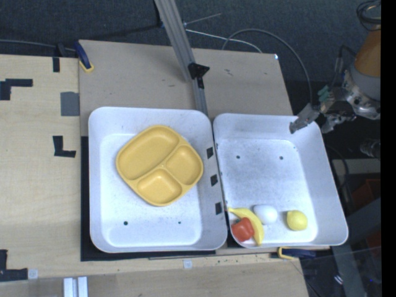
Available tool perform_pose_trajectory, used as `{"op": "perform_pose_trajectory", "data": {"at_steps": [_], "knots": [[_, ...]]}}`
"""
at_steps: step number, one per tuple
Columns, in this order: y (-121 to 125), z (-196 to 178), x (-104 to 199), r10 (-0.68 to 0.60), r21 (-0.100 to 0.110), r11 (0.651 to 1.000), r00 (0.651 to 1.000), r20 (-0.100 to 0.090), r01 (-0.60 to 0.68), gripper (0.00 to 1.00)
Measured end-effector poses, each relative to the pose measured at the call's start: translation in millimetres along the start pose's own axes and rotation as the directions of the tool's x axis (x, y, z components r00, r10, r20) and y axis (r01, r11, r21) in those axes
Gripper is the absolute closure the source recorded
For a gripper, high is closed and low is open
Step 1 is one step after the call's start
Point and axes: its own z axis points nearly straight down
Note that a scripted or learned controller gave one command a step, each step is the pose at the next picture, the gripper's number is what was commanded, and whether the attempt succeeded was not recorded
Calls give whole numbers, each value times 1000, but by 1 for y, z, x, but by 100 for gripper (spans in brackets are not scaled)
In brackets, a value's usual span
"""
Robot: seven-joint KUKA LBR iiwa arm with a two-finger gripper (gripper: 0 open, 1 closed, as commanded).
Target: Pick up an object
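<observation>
Along the front wall of the right bin (272,159) lie several small items: a yellow banana (252,218), a red piece (242,229) touching it, a white ball (266,213) and a yellow lemon (297,220). A yellow divided plate (159,164) rests in the left bin (102,184). My gripper (314,124) hovers over the right bin's far right corner, well away from the items. Its fingers are open with nothing between them.
A grey metal bar (179,39) slants from the top of the view down to the gap between the bins. A cable (266,39) loops over the bench behind the right bin. Black clips (213,179) sit along the shared bin wall.
</observation>
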Motion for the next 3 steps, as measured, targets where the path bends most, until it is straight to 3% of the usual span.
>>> {"op": "perform_pose_trajectory", "data": {"at_steps": [1, 3], "knots": [[0, 0, 0, 0, 0, 1000, 1000, 0, 0, 0], [-4, 121, 7, 1, 7, 1000, 1000, -1, -1, 0]]}}
